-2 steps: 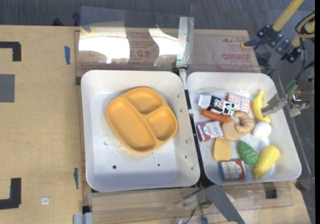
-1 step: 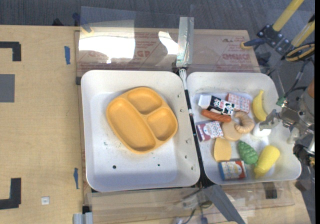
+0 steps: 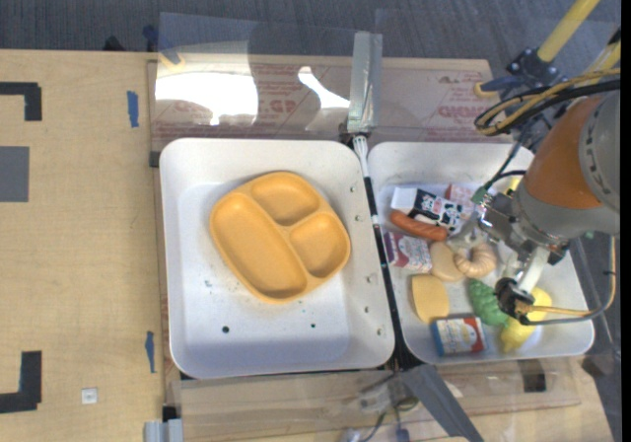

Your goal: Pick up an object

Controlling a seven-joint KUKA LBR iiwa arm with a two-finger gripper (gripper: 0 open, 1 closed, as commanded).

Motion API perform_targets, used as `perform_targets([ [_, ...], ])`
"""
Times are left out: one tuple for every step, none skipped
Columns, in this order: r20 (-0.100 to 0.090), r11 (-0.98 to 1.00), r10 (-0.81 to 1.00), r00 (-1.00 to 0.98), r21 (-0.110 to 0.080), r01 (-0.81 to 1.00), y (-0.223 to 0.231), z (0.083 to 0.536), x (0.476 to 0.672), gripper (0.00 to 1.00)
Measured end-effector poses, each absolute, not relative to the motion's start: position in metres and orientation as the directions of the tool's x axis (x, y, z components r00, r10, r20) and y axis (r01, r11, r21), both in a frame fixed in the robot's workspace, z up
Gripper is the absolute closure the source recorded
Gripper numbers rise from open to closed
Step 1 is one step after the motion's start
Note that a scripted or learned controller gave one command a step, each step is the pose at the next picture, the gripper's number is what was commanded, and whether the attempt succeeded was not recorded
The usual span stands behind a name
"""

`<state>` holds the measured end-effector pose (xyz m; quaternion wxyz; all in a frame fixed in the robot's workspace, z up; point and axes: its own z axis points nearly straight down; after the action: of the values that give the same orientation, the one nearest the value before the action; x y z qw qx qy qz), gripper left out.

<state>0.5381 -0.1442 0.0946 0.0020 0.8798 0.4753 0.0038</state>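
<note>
1. The claw (image 3: pixel 490 229) was spotted low over the right bin (image 3: pixel 572 282); whether it was open or closed could not be told.
2. A tan bagel (image 3: pixel 471 260) was seen just below the claw, and nothing was judged lifted yet.

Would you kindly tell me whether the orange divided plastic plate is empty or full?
Empty: all three compartments of the orange divided plastic plate show bare orange surface.

The divided round plastic plate (image 3: pixel 281 233) is plain orange-yellow. The left shallow plastic bin (image 3: pixel 187 282) and the right bin (image 3: pixel 424 164) are white. In the right bin are an orange-red toy sausage (image 3: pixel 419 227), a black-and-white printed packet (image 3: pixel 426 203), a pale yellow wedge (image 3: pixel 430 297) and a green leafy toy (image 3: pixel 483 300).
</note>
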Motion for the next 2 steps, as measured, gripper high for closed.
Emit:
perform_targets([
  [0.005, -0.55, 0.835, 0.55, 0.009, 0.835, -0.145, 0.096, 0.538, 0.0],
  [0.009, -0.549, 0.836, 0.549, 0.013, 0.836, -0.144, 0.106, 0.54, 1.0],
])
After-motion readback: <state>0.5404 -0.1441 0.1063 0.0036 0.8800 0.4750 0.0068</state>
